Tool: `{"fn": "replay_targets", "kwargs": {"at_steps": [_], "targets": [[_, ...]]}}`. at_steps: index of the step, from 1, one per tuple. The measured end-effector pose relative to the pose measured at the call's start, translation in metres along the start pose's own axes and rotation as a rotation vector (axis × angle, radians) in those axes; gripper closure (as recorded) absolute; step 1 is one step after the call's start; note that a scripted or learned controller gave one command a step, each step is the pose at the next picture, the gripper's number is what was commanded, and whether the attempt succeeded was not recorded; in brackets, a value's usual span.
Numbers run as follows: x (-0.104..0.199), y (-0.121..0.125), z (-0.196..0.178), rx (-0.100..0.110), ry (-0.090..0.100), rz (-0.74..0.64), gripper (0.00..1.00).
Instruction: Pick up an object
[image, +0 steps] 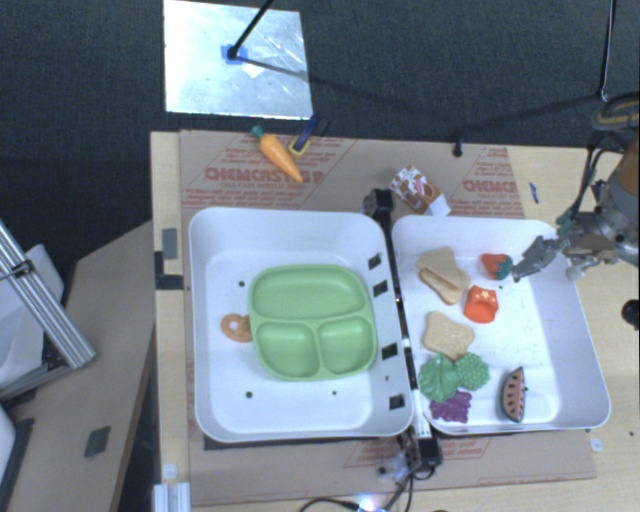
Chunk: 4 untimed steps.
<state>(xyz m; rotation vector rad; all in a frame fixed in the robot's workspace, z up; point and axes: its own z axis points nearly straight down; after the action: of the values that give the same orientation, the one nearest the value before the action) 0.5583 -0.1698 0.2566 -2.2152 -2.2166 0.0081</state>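
We see the end effector (522, 264) low over the right bin (575, 340), its tip just beside the red strawberry (494, 264) near the bin's far wall. We cannot tell how far it is open. A green tray (306, 320) sits in the left bin (215, 300).

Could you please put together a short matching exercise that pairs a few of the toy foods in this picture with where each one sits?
Things:
1. carrot
2. pretzel
3. watermelon slice
4. green lettuce

Places:
A. left bin, just left of the green tray
B. near right corner of the right bin
C. on the cardboard beyond the bins
D. right bin, near edge, just above the purple grapes

Pairs: 1-C, 2-A, 3-B, 4-D
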Motion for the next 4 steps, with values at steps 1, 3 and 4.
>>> {"fn": "replay_targets", "kwargs": {"at_steps": [1,3,4], "targets": [[0.0,0.002,-0.006,-0.01,-0.002,-0.003,0.0],[0.002,0.0,0.092,-0.008,-0.001,-0.001,0.0],[0.005,0.005,0.135,-0.007,-0.001,-0.001,0.0]]}}
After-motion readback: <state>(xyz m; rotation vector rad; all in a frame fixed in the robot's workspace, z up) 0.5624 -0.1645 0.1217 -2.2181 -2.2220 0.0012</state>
